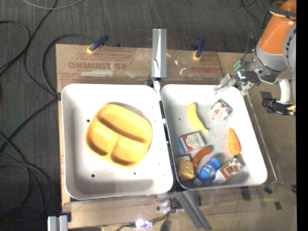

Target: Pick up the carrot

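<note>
Carrot (234, 142) loose in right bin (255, 143), gripper (232, 82) apparently released above far rim.

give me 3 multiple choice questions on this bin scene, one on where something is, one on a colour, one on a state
1. Where does the carrot lie?
A. in the left bin
B. near the right wall of the right bin
C. on the floor

2. What colour is the divided plate in the left bin?
A. yellow
B. green
C. black

3. Where is the gripper relative to the carrot?
A. closed around it
B. pressing it flat
C. apart from it, over the right bin's far right corner

Answers:
1. B, the carrot sits beside that bin's right wall.
2. A, the plate is plainly yellow.
3. C, a clear gap separates gripper and carrot.
</note>
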